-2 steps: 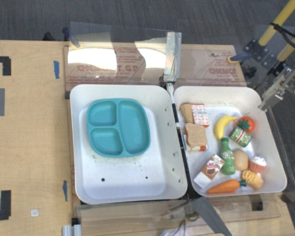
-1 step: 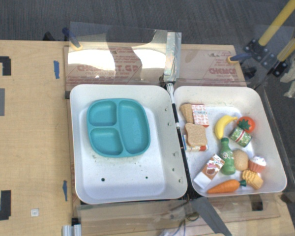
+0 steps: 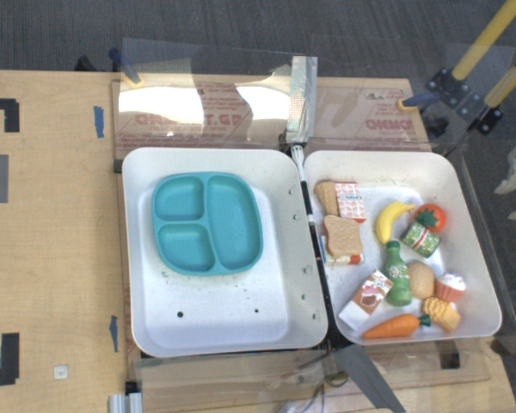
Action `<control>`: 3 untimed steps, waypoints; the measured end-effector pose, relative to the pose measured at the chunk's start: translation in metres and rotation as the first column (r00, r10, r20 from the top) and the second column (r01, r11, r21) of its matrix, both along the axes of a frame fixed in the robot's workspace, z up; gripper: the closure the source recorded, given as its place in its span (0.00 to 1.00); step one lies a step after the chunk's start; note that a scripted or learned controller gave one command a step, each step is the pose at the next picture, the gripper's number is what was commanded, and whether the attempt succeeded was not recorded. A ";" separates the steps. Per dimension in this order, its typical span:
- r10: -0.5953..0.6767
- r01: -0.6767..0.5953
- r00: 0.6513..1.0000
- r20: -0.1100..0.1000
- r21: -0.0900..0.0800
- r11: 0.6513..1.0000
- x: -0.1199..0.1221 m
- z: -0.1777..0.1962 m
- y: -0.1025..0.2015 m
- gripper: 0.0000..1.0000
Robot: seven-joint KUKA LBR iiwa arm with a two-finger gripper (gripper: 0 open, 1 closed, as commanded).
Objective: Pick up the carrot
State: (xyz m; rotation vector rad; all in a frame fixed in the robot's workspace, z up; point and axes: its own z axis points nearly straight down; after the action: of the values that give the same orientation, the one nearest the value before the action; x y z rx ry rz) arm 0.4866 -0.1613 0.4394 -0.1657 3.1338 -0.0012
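We found the carrot (image 3: 393, 326) lying on its side along the near edge of the right bin (image 3: 475, 213), its green top pointing right, just beside a small carton (image 3: 372, 292) and a green bottle (image 3: 397, 275). Farther in lay a banana (image 3: 390, 220), a tomato (image 3: 433, 216), two slices of bread (image 3: 342, 238) and a cupcake (image 3: 451, 287). The left bin (image 3: 146, 299) held a teal divided plate (image 3: 208, 222). We could not tell whether the gripper was released or clenched, for nothing of its state was visible to us.
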 end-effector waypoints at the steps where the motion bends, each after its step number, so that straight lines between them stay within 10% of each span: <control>1: 0.447 -0.447 0.895 -0.001 0.001 0.895 0.027 -0.079 0.036 1.00; 2: 0.933 -0.933 0.360 0.002 -0.008 0.360 0.027 -0.030 0.093 1.00; 3: 0.932 -0.932 0.361 0.002 -0.007 0.361 0.027 -0.030 0.092 0.00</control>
State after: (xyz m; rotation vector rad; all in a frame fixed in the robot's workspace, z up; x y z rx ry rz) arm 0.5133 -0.0688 0.4091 -1.9045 2.4882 -0.0057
